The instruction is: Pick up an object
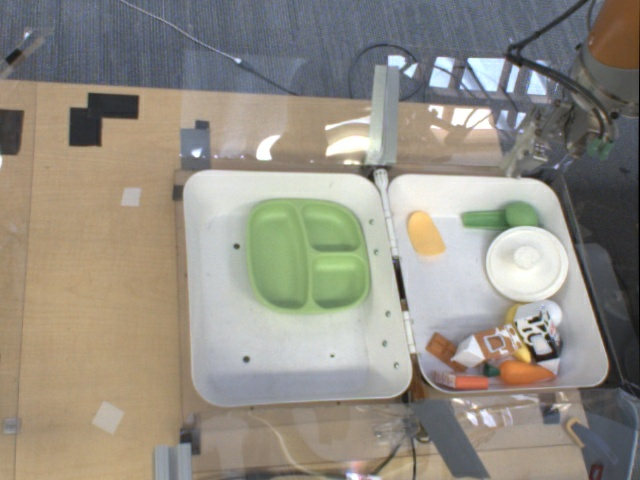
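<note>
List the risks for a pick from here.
1. The small items in the right white bin's near corner lie crowded and touching, so a grab may catch two or slip.
2. The round white lid sits against the green handled tool; lifting one could nudge the other.

Candidate objects lie in the right bin (580, 268). A yellow-orange oval piece (426, 234) lies flat at upper left. A green tool-shaped item (500, 217) lies just above a round white lid (527, 263). A cluster occupies the lower right of the frame: brown block (440, 347), patterned box (492, 346), black-and-white item (541, 332), carrot (526, 373).
</note>
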Available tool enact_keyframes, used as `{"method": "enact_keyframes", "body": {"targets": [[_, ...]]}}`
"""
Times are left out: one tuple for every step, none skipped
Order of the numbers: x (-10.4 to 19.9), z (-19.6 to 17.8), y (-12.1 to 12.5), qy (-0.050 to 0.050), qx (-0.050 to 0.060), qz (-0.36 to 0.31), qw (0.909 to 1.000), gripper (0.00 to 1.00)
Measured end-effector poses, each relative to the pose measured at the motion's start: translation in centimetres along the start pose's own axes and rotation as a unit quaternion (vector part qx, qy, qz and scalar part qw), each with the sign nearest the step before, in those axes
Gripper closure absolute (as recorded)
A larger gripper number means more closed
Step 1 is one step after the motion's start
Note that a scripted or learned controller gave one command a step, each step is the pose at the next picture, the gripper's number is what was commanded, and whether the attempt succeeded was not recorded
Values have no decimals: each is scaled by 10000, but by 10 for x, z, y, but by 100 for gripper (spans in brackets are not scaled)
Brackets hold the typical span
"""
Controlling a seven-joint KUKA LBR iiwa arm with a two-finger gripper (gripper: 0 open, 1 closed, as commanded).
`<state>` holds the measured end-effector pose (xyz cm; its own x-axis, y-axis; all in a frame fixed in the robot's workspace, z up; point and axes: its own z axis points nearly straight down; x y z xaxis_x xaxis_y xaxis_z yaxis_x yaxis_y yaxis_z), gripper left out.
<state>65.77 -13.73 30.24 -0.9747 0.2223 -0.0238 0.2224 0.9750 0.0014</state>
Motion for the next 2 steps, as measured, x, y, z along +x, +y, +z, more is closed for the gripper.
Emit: {"method": "enact_keyframes", "body": {"targets": [[46,69,-48,86,-14,-2033,9791,100],[45,67,-46,69,-15,-2044,9789,0]]}}
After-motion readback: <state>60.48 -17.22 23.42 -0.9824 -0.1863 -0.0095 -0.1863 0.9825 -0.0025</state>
